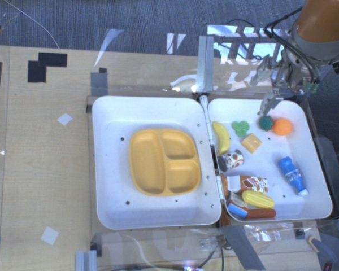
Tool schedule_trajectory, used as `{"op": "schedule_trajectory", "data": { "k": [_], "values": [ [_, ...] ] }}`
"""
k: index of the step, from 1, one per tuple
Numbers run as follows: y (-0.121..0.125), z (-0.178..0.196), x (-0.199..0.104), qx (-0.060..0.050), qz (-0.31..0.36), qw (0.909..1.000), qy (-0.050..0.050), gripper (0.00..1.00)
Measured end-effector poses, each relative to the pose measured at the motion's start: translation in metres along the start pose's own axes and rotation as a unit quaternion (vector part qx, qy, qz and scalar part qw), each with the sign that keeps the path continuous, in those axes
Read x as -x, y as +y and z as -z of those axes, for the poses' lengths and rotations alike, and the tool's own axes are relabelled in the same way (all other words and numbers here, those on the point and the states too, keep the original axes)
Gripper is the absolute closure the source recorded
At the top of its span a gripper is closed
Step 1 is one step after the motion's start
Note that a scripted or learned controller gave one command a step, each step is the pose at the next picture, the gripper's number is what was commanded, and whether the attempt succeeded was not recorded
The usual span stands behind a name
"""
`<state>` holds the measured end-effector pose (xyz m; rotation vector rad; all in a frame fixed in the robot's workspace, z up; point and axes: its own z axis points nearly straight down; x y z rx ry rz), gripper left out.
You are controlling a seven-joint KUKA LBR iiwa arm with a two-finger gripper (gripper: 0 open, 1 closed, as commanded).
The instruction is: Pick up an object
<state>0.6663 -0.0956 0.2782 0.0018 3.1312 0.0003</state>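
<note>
Pincer point(269, 107) state: cannot tell; it hangs low over the far end of my right bin point(316, 168), just above a small dark teal piece point(265, 123). Nearest the camera: a red sausage point(259, 212), a yellow corn cob point(256, 199) and a printed carton point(250, 183), lettering unreadable. Farther in: blue bottle point(291, 174), banana point(221, 136), tan block point(251, 143), green piece point(240, 127). An orange ball point(282, 127) touches the teal piece. The left bin point(107, 157) holds a yellow divided tray point(164, 161).

Orange-banded grey arm point(322, 13); black cables; slim metallic end effector point(269, 103)
</note>
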Motion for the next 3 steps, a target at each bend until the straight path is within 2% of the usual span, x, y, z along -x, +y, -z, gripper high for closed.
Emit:
{"op": "schedule_trajectory", "data": {
  "k": [1,2,3],
  "values": [
    [-0.027,-0.141,-0.044,0.000,-0.158,0.9875,0.003,0.00],
    [-0.052,-0.162,-0.047,-0.001,-0.372,0.9281,0.001,0.00],
    [-0.007,-0.184,-0.030,0.001,-0.405,0.9144,-0.005,0.00]
  ]
}}
